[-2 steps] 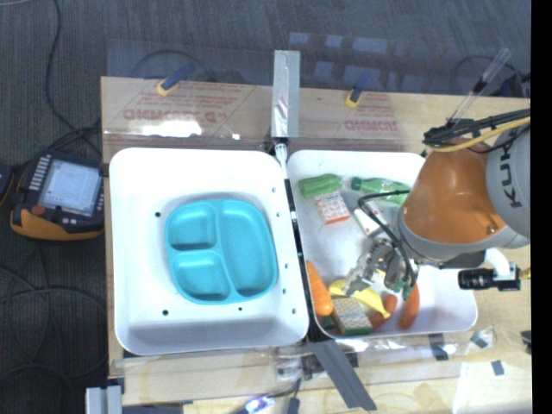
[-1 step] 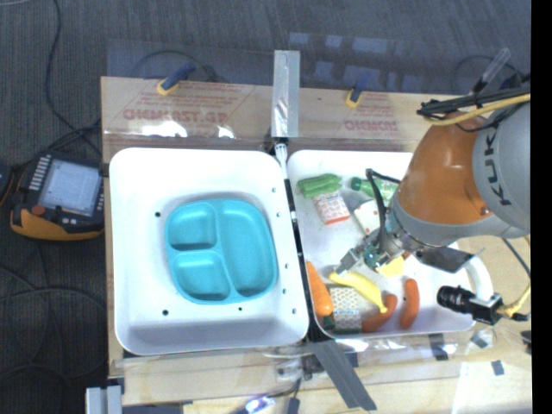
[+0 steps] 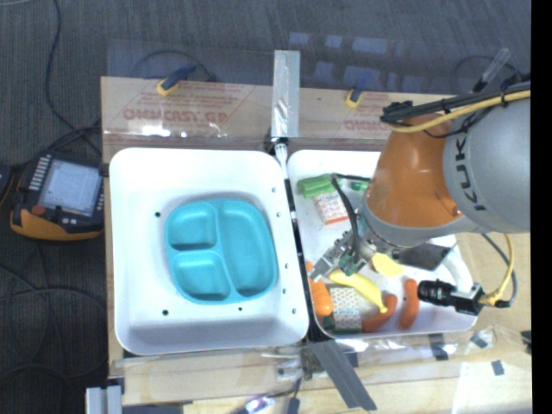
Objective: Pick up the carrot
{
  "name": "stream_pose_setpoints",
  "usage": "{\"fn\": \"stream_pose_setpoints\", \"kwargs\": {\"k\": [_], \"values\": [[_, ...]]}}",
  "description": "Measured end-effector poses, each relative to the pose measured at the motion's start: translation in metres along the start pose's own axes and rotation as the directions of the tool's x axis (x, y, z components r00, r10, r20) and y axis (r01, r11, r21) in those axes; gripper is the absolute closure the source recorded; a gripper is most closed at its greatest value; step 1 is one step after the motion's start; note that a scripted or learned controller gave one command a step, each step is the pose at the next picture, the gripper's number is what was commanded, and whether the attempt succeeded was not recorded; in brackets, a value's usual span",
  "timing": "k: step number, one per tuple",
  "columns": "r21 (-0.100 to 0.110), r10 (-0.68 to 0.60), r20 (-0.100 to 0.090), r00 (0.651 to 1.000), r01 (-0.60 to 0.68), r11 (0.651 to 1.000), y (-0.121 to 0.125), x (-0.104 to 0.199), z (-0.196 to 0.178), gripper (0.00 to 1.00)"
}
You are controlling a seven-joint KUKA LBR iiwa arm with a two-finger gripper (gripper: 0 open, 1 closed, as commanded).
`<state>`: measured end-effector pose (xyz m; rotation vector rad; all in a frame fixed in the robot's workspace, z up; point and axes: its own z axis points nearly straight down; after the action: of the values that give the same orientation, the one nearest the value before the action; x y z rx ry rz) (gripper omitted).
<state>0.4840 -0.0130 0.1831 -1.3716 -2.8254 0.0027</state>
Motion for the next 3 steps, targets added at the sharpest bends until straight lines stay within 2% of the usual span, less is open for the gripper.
{"fn": "stream_pose_setpoints", "kwargs": {"k": [1,2,3], "values": [[0.0,0.0,0.0,1.0,0.0,1.0,0.0,0.0,0.0,0.0],[-0.001,0.141,0.003,0.99,-0.141,0.99,0.03,-0.083,-0.107,0.0],[-0.001,0.488,0.003,0.873,-0.488,0.873,-0.02,-0.062,-0.152,0.0]]}}
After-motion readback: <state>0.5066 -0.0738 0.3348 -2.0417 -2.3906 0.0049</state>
